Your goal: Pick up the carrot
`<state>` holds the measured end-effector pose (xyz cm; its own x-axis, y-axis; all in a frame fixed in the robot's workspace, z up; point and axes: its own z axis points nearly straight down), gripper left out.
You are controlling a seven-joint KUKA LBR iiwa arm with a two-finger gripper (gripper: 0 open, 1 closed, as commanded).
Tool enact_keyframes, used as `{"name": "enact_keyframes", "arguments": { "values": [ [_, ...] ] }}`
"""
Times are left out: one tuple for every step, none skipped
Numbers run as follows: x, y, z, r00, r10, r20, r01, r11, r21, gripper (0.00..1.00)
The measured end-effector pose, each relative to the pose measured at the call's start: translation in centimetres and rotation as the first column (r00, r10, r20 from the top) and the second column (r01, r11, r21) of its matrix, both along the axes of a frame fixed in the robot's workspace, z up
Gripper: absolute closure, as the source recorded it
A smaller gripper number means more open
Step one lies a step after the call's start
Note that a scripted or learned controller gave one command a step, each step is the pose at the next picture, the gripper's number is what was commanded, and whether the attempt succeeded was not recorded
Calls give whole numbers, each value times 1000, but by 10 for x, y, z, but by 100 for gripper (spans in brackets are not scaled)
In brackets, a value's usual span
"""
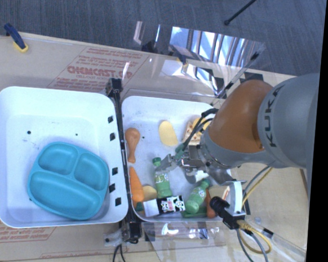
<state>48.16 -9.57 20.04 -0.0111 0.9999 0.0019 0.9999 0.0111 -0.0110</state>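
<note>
The carrot (pixel 136 186) is orange and lies along the left wall of the right bin (pixel 148 112), near its front left corner. My gripper (pixel 180 160) hangs over the middle of that bin, to the right of the carrot and apart from it. It is just above a green bottle (pixel 162 184). The arm's orange band and grey wrist hide the bin's right side.
Also in the right bin are a tan drumstick (pixel 132 140), a yellow piece (pixel 168 133), a second green bottle (pixel 195 199) and a black-and-white carton (pixel 169 204). The left bin (pixel 18 110) holds a blue divided plate (pixel 69 179). A black divider (pixel 116 135) separates the bins.
</note>
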Motion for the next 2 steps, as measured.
{"name": "enact_keyframes", "arguments": {
  "values": [
    [-5, 68, -11, 971, 241, 0, -241, 971, 1, 0],
    [-5, -4, -83, 936, 353, 8, -353, 936, -5, 0]
  ]
}}
